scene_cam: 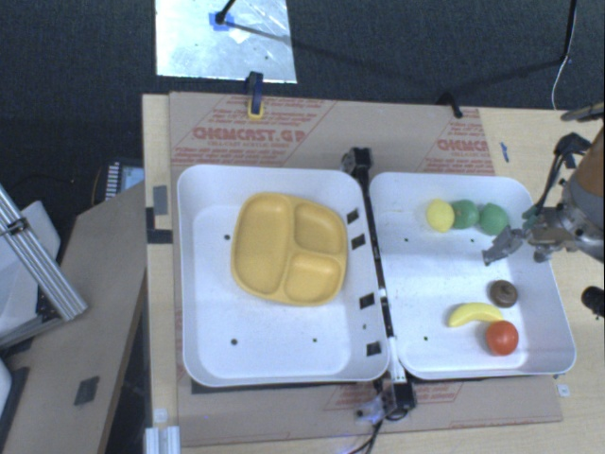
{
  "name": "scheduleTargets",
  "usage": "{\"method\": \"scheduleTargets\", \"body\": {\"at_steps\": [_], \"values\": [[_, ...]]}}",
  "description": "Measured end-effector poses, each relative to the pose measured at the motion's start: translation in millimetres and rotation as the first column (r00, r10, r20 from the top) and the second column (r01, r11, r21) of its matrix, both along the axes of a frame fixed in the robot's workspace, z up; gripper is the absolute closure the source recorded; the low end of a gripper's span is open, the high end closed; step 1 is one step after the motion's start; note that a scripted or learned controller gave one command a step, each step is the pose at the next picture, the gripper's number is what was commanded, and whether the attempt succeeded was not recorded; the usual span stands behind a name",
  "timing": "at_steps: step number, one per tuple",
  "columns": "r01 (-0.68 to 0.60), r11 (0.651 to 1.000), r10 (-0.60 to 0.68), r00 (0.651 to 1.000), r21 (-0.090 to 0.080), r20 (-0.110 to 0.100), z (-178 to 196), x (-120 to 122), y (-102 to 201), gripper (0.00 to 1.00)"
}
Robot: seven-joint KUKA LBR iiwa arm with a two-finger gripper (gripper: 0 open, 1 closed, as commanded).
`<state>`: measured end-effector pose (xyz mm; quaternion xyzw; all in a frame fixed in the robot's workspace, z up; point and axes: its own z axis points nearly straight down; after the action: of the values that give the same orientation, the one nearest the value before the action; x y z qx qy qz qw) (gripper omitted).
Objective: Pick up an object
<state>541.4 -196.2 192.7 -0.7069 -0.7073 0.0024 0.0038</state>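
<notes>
1. Landmark: the right bin (416, 348), the right-hand one of two shallow white bins on the bench. All positions below are given relative to it.

2. Contents of the right bin: a yellow ball (440, 216) and two green balls (479, 217) sit in a row near its far wall. A brown disc (503, 293) lies near its right wall, about midway down. A banana (473, 314) lies just in front of the disc, and a red ball (502, 338) is close against the banana's right end, near the bin's front right corner.

3. The left bin (203, 348), adjoining the right bin's left wall, holds a yellow divided plate (288, 248).

4. The gripper (504, 246) reaches in over the right bin's right wall and hangs over the floor of the bin between the green balls and the brown disc. Nothing is seen between its fingers. How far apart they stand cannot be told at this resolution.

5. Key relation: the brown disc is the nearest item and lies just toward the bin's front from the fingertips. The green balls lie about as far toward the far wall. The banana's long axis runs roughly parallel to the bin's front wall, slightly tilted.

6. Judgement: no object is yet secured. A short shift toward the bin's front and a descent would likely bring the fingers onto the disc. Its low, flat shape may give a poor purchase.
</notes>
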Motion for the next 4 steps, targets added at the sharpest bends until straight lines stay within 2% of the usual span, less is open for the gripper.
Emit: {"method": "scheduleTargets", "body": {"at_steps": [1, 3, 4], "values": [[-0.003, 1.000, 0.003, 1.000, -0.002, 0.010, 5, 3, 0, 0.00], [0.000, 1.000, 0.000, 1.000, -0.001, 0.007, -109, 6, 0, 0.00], [0.000, 1.000, 0.000, 1.000, -0.004, 0.013, -95, 8, -1, 1.00]]}}
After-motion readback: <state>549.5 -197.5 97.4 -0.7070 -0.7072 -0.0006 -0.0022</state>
